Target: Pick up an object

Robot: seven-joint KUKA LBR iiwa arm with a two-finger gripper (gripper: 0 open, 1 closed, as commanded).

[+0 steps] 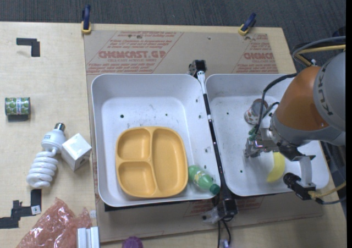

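Two white bins sit side by side on the counter, and the claw (pixel 254 147) is low inside the right-hand shallow white plastic bin (pixel 234 181), reached in from the right under the arm's grey wrist and orange band; whether it is open or closed I cannot tell from this slant, since the wrist body hides much of its tip. Just beside it, toward the near-right, lies a curved yellow banana-shaped object (pixel 276 169), partly tucked under the arm, and just behind it rests a small rounded pale object with reddish and green markings (pixel 253 113). Either could be the thing to pick up; judging by how low the claw sits between them, it seems placed for a grasp on one of the two, though nothing is visibly gripped. Across the black divider, the left-hand shallow white plastic bin (pixel 104 131) holds a yellow three-compartment plastic plate (pixel 151 161) with a small green plastic bottle (pixel 202 179) lying at the plate's near-right corner. Further out on the bare counter (pixel 44 76) lie a white spiral light bulb (pixel 44 160), a small white cube (pixel 76 150) and a little green-labelled can (pixel 17 107).
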